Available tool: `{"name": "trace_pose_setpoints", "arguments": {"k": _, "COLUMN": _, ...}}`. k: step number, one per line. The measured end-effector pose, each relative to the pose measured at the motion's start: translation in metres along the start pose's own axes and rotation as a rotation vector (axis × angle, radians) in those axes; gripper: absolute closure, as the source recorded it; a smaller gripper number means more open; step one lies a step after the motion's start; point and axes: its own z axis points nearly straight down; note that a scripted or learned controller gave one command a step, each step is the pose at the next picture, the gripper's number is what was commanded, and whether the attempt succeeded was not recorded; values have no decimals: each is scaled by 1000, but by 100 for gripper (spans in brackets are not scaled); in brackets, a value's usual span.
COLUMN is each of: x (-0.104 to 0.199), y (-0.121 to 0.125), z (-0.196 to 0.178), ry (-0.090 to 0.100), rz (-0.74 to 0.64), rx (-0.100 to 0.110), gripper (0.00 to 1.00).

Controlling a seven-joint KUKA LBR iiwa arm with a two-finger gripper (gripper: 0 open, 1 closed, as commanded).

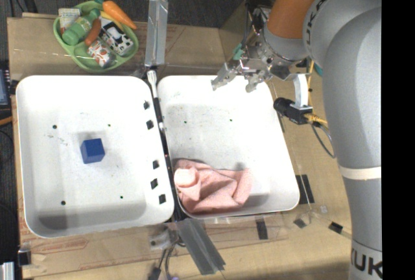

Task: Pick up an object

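Observation:
A blue cube (93, 150) rests in the left bin (39, 97), a little left of its middle. In the right bin (272, 142), a crumpled pink cloth (217, 189) lies against the near wall, with a pale rounded object (185, 177) at its left end. My gripper (237, 80) hangs over the far edge of the right bin, well above the floor of the bin. Its two fingers are spread apart and nothing is between them. The cloth is far from the gripper, toward the near side.
A green bowl (72, 52) with toy food, including a carrot, stands on the bench beyond the left bin. A grey metal bar (155, 29) rises at the divider between the bins. The arm's grey body fills the right side.

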Motion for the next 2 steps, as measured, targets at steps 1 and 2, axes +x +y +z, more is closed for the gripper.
{"name": "trace_pose_setpoints", "arguments": {"k": 1, "x": 11, "y": 4, "z": 18, "ry": 1, "rz": -71, "rx": -1, "gripper": 0}}
{"name": "trace_pose_setpoints", "arguments": {"k": 2, "x": -9, "y": -37, "z": 41, "ry": 0, "rz": -335, "rx": 0, "gripper": 0}}
